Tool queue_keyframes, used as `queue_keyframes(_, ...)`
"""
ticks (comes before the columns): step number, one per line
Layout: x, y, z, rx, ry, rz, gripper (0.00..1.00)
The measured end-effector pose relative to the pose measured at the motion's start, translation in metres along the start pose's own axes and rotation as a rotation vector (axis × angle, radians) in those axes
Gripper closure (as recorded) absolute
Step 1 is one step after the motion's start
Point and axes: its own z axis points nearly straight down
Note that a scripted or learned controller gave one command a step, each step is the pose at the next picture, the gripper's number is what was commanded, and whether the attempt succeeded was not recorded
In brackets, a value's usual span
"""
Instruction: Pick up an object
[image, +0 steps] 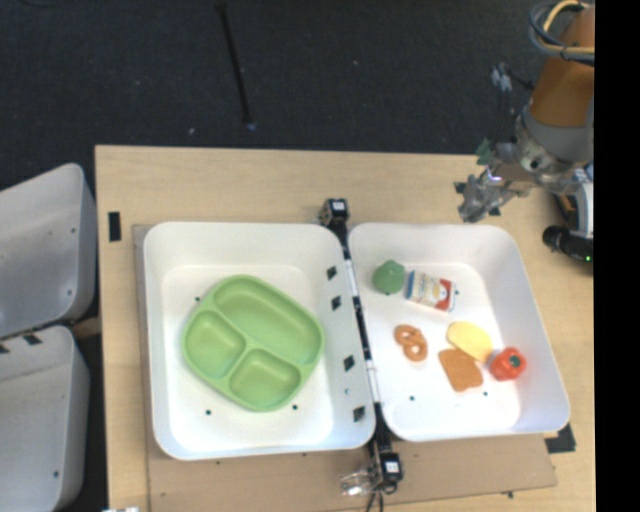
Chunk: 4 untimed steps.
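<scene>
The surface (120, 190) carries two white bins side by side. The left bin (165, 400) holds a green divided plate (252, 342). The right bin (530, 400) holds every candidate for picking: a green ball (389, 277) and a small carton (431, 291) toward the far side, a pretzel (410, 342) in the middle, and a yellow piece (469, 339), a toast slice (460, 369) and a red tomato (507, 364) nearer. The gripper (482, 197) hangs over the far rim of the right bin, apart from all of them; how wide the jaws stand I cannot tell. Nothing is lifted, so the whole pick appears to remain.
</scene>
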Motion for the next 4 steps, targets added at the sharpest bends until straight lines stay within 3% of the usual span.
queue_keyframes(4,0.227,-0.031,0.012,0.01,0.002,-0.005,1.0)
